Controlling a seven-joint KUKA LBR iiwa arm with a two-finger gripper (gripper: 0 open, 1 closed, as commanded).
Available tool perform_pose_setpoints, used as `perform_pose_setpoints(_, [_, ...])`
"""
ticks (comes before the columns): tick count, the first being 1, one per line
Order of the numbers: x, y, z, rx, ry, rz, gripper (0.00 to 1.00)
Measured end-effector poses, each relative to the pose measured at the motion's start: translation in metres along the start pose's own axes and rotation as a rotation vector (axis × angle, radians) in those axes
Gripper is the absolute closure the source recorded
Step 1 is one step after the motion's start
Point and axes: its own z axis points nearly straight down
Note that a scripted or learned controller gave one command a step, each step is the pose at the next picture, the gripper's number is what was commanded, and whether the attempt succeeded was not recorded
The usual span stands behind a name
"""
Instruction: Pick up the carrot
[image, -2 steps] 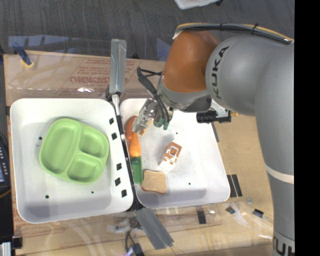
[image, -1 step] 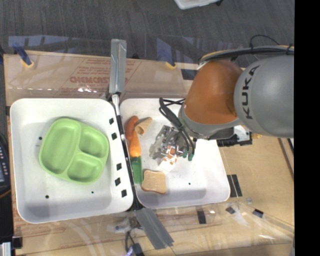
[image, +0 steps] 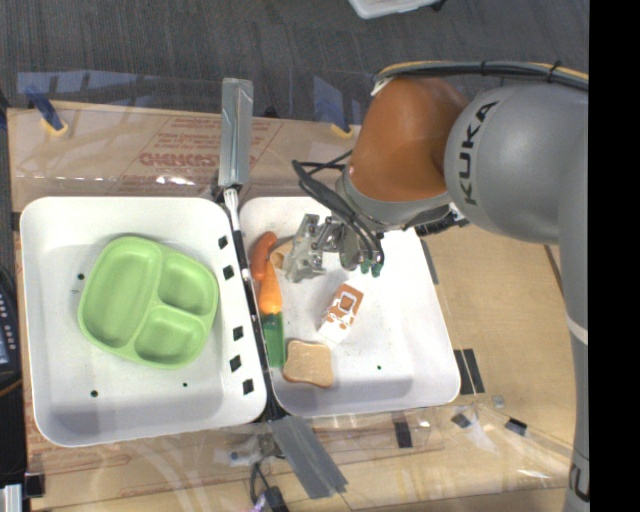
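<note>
End effector (image: 318, 250): metal two-finger unit over the rear of the right shallow white bin (image: 425, 345); finger opening cannot be told; nothing seen between its fingers. Arm: grey with orange band (image: 400, 140), reaching in from the right, wrist pointing down. Orange carrot with green top (image: 269, 300): lying along that bin's left wall, just beside the end effector. Nearby: small white-and-orange packet (image: 341, 311), tan bread slice (image: 309, 364). Left white bin (image: 50, 330): green divided plastic plate (image: 148, 298).
</note>
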Motion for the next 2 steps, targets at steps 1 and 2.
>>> perform_pose_setpoints(1, [0.023, 0.067, 0.0, 0.0, 0.004, -0.233, 0.0])
perform_pose_setpoints(2, [0.052, 0.019, 0.0, 0.0, 0.004, -0.045, 0.0])
